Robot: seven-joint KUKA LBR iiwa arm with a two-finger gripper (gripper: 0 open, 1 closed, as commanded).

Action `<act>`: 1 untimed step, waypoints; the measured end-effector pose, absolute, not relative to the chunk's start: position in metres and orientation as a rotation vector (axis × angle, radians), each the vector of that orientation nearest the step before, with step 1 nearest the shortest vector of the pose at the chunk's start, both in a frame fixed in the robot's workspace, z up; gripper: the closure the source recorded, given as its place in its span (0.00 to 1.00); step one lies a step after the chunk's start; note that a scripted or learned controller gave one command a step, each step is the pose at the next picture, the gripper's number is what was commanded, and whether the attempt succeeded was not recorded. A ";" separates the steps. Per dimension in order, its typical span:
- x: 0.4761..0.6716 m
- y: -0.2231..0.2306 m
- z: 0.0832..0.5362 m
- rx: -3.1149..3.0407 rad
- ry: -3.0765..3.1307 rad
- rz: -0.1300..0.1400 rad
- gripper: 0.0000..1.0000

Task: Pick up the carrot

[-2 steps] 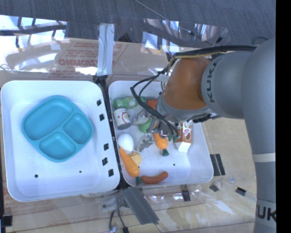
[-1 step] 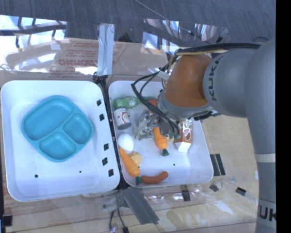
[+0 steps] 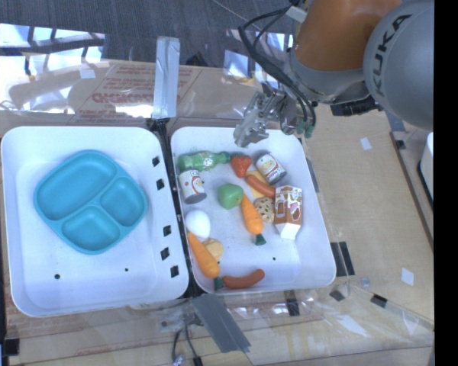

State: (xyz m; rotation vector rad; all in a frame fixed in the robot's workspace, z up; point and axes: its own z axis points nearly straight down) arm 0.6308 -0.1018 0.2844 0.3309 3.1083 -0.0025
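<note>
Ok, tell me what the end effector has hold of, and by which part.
Nothing. The end effector hangs over the right bin's far rim, with no toy between its fingers; the carrot lies in the bin.

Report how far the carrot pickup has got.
Done: nothing that shows; no carrot is lifted. In hand: the pincer hangs over the far rim of the right bin, above the food but not on any of it. Left: the whole grasp. One carrot lies mid-bin beside the green piece, another carrot lies by the near-left wall under the egg.
</note>
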 end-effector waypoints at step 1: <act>0.521 -0.174 0.123 1.051 2.970 -0.002 1.00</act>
